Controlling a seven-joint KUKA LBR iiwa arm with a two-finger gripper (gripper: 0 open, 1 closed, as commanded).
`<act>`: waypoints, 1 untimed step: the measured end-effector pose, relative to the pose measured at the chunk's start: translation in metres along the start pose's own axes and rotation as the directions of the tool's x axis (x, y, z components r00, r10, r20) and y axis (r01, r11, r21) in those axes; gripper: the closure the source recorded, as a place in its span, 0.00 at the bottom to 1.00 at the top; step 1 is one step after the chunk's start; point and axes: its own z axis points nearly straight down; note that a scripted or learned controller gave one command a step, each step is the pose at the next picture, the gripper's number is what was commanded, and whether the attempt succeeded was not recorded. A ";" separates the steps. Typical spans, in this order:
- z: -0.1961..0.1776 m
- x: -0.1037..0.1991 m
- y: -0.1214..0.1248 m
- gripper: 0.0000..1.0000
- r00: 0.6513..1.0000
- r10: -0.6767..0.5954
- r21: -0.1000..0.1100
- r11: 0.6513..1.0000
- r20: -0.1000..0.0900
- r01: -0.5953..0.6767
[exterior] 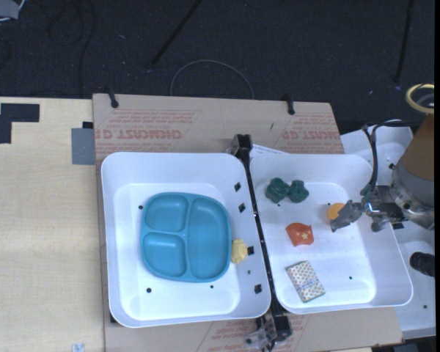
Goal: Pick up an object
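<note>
Mirrored red "CHEMCRAFT"-like print on cardboard (205,127) beneath bins (176,163).

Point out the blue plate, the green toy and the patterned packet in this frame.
blue plate (169,259): camera view, left bin, on its lower left compartment.
green toy (287,191): camera view, right bin, on its middle.
patterned packet (305,281): camera view, right bin, on its top face.

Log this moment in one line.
end effector in right bin | beside orange object | grasp unconfirmed | plate in left bin

Even overhead light, soft focus, faint shadows, dark background above.
</note>
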 end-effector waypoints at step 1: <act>-0.007 0.000 0.003 0.00 1.000 -0.002 -0.013 1.000 0.003 0.002</act>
